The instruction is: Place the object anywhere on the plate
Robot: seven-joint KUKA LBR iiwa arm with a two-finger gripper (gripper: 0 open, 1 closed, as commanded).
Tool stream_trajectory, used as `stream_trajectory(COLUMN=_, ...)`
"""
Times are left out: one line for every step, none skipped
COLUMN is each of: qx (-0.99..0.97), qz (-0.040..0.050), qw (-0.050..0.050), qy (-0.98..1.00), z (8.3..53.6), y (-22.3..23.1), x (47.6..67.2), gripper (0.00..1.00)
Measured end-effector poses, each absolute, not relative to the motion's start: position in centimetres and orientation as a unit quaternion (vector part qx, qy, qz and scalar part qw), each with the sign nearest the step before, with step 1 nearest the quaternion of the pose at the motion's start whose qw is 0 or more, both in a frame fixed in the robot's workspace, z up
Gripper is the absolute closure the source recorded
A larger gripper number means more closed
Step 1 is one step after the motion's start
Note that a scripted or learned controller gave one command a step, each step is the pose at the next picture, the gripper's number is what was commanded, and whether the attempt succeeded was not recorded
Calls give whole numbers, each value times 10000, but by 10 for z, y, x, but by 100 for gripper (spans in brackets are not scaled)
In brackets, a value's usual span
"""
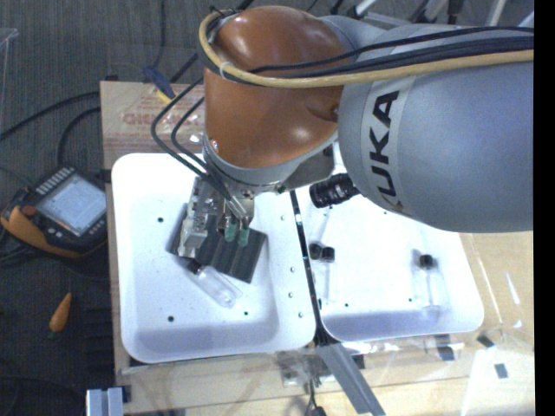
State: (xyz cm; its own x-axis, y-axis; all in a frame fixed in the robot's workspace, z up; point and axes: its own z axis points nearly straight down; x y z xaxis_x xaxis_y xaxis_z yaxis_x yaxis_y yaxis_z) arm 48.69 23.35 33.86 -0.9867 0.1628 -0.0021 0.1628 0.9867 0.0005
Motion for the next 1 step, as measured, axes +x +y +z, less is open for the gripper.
stream_trajectory(qx=-1911, qz=8, qw=3, qy=9816, z=296, y=233, x=498, gripper=100)
